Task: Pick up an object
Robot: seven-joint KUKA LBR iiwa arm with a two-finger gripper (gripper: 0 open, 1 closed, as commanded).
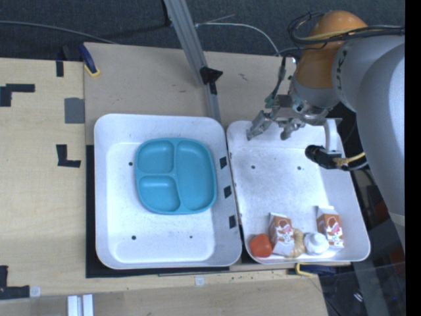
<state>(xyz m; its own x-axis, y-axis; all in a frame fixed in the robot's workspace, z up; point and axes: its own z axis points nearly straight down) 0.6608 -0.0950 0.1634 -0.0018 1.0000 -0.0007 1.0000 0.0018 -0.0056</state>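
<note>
Down on the pale wooden worktop (151, 91), the left shallow white bin (112, 196) holds a smooth turquoise plastic plate (175, 175), rounded-square with three compartments. The speckled right bin (289, 176) keeps its things at the lower right of the frame: a round orange-red ball (261, 245), two small printed cartons (281, 232) (330, 227), a tan lump and a whitish cap-like piece. Metal jaws (275, 128) stand apart with nothing between them, over that bin's upper rim.

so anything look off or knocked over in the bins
Nothing looks spilled or broken. The blue divided plate lies flat in the left bin. In the right bin the two small cartons, an orange ball and other small items are crowded along the near edge.
</note>
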